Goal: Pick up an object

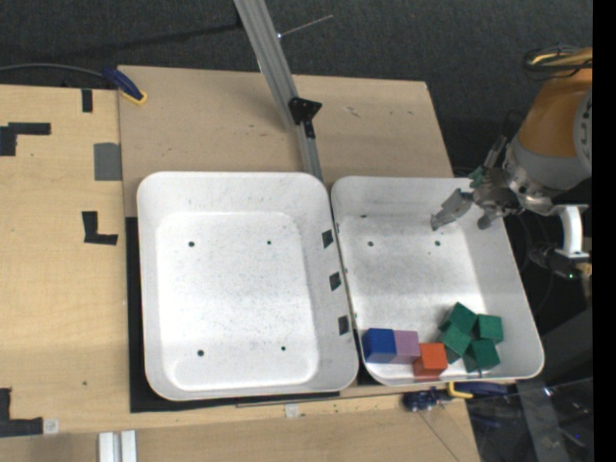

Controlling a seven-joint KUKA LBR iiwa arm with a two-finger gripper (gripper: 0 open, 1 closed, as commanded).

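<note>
1. The gripper (460, 207) hangs over the upper right part of the right bin (404, 268), and I cannot tell if it is open or closed.
2. Nothing is seen in its grasp.
3. The objects lie at the near edge of the right bin: a blue block (380, 344), a purple block (407, 345), an orange block (431, 358) and green blocks (473, 335) in a cluster.
4. The left bin (236, 282) stands just beside it on the desk (385, 123).

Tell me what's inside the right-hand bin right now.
The right bin holds a blue block, a purple block, an orange block and a pile of green blocks along its near edge. Anything beneath the green pile is covered.
</note>
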